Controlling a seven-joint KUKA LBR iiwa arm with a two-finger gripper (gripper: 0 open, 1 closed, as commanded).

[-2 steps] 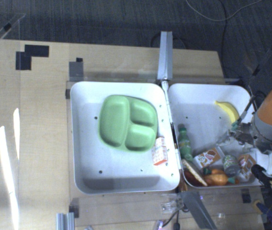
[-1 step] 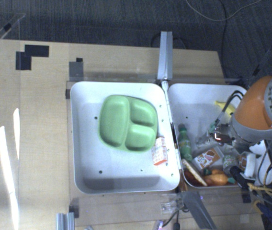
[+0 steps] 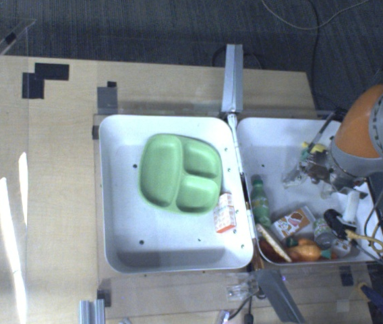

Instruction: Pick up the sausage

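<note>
Sausage (image 3: 272, 243) lies beside the green bottle (image 3: 259, 200): light, slick, slightly soft; grip mid-length. Gripper (image 3: 311, 167) jaws: cannot tell.

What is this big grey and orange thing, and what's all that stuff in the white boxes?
That grey and orange thing is a robot arm. It reaches in from the right side of the picture, and a computer program tells it how to move. The picture comes from one camera fixed above the bench, looking down at a slant.

On the bench sit two shallow white bins. The left bin holds a green plate with three sections and a small red and white carton beside it.

The right bin is the messy one. Near its front edge lie a green bottle, a little snack box, an orange fruit-like toy and a few other bits too small to name.

The arm's gripper hangs over the right bin. I can't see it holding anything.
</note>
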